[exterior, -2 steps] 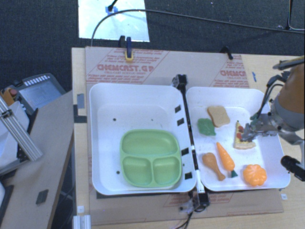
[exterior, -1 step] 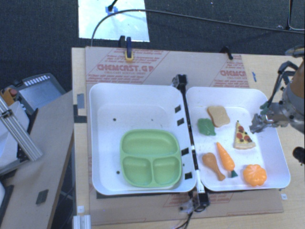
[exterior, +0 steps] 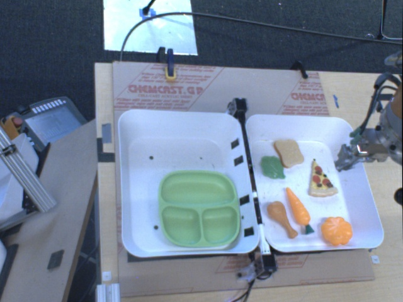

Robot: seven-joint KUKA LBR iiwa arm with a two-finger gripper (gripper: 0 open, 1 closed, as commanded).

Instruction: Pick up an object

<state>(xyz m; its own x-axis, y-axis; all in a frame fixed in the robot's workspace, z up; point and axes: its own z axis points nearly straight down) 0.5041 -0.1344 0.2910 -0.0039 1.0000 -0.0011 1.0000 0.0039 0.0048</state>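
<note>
On the worktop (exterior: 208, 83) the left bin (exterior: 135, 168) holds a green tray (exterior: 199, 208), and the right bin (exterior: 368, 200) holds the pickable things: pumpkin (exterior: 336, 230), pizza slice (exterior: 322, 180), carrot (exterior: 298, 207), drumstick (exterior: 281, 218), toast (exterior: 289, 153) and a green leaf (exterior: 272, 167). The hand (exterior: 345, 159) hangs at that bin's right rim, nearest the pizza, and I cannot tell how its grip stands. The flat slice could slip free, a descent there might clip the rim, and carrot and drumstick lie close enough to be nudged together.
</note>
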